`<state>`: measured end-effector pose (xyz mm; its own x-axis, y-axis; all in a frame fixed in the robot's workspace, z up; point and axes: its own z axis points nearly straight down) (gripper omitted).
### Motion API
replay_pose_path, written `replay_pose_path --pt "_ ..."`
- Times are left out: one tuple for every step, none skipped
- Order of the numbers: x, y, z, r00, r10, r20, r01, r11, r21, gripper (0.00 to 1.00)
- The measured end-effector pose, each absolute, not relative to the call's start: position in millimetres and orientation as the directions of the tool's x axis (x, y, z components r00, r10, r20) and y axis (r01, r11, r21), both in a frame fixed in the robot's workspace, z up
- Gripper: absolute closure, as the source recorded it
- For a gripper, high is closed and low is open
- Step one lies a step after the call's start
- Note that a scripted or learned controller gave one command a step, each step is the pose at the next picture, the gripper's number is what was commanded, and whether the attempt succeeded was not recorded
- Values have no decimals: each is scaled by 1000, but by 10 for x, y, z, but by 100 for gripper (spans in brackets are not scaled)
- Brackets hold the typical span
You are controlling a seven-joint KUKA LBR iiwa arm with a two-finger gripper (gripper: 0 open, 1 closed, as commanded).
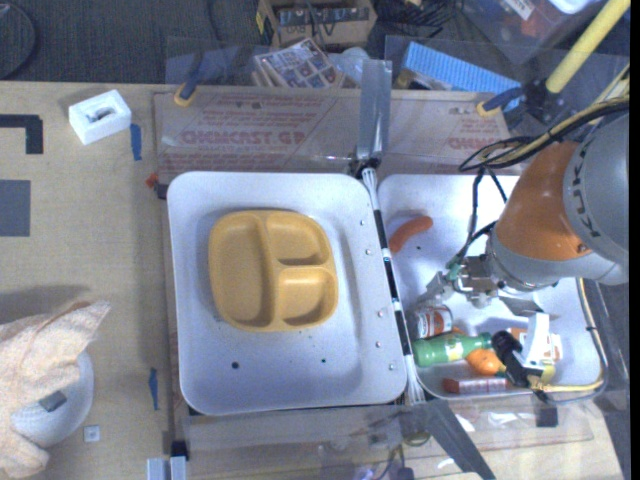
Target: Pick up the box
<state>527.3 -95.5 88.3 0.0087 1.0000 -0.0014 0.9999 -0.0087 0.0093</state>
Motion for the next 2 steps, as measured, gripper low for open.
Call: replay_pose_path --pt "4822 -928 882 143 990 2 990 -143 9 0" --pt "4832 -943 989 147 989 2 989 -147 14 100"
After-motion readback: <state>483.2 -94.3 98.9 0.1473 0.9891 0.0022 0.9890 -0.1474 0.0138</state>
